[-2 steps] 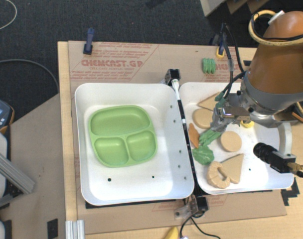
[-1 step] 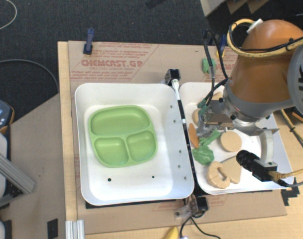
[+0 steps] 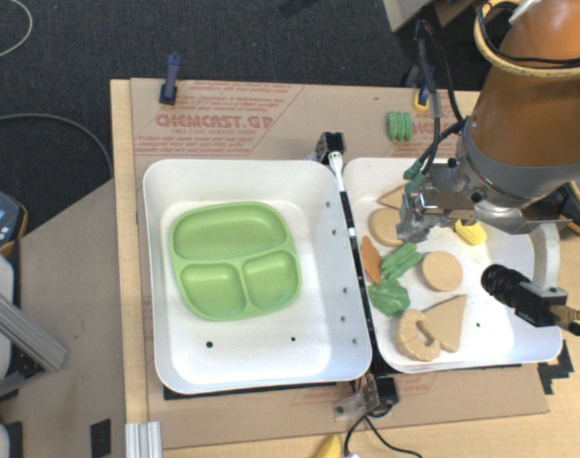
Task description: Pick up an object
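Camera view from above the worktop [image 3: 223,113]: the grey-and-orange arm [image 3: 533,93] reaches into the right bin [image 3: 519,346], its pincer [image 3: 416,219] low over a round tan piece [image 3: 386,226]; whether it is wide or closed cannot be told. Nearby lie green leafy pieces [image 3: 393,280], a tan disc [image 3: 442,271] and a tan wedge [image 3: 450,321]. A green divided tray [image 3: 235,259] sits in the left bin [image 3: 176,351].
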